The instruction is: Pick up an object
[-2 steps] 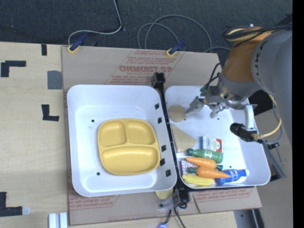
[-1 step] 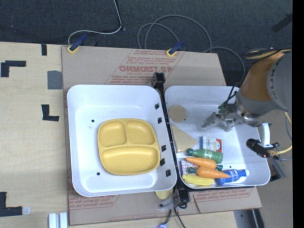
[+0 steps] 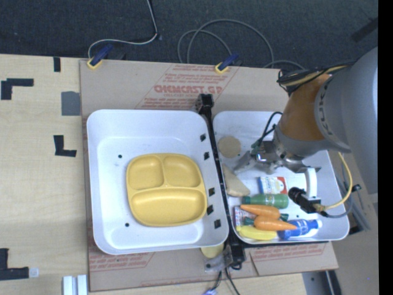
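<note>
My gripper (image 3: 253,156) is low in the right bin (image 3: 245,123), over its upper middle, below the orange wrist band (image 3: 301,110). A round tan disc (image 3: 230,145) lies just to its left and a tan wedge (image 3: 234,184) just below. Along the bin's front sit a green bottle (image 3: 268,200), two orange carrots (image 3: 261,211) (image 3: 277,224), a yellow banana (image 3: 253,233) and a blue-and-white tube (image 3: 302,227). A small white-and-red packet (image 3: 271,183) lies under the wrist. I see nothing held in the gripper.
The left bin (image 3: 104,134) holds a yellow divided plate (image 3: 166,187). A black divider with clips (image 3: 210,158) separates the bins. The arm's grey body (image 3: 353,103) covers the right bin's upper right corner. Cables (image 3: 344,195) hang along the bin's right rim.
</note>
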Robot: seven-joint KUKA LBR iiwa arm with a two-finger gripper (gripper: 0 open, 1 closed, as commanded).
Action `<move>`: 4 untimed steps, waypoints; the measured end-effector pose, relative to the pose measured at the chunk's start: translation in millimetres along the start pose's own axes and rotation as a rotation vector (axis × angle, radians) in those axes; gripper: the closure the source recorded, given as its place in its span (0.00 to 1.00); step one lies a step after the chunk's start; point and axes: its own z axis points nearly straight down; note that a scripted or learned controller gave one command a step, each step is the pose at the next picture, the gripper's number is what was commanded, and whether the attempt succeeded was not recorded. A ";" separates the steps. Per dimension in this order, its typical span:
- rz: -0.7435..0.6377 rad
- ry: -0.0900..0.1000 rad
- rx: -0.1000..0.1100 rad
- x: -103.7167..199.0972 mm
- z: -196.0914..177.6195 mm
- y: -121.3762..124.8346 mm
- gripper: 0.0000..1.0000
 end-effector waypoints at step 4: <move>0.006 0.009 0.004 -60.8 0.7 12.3 0.00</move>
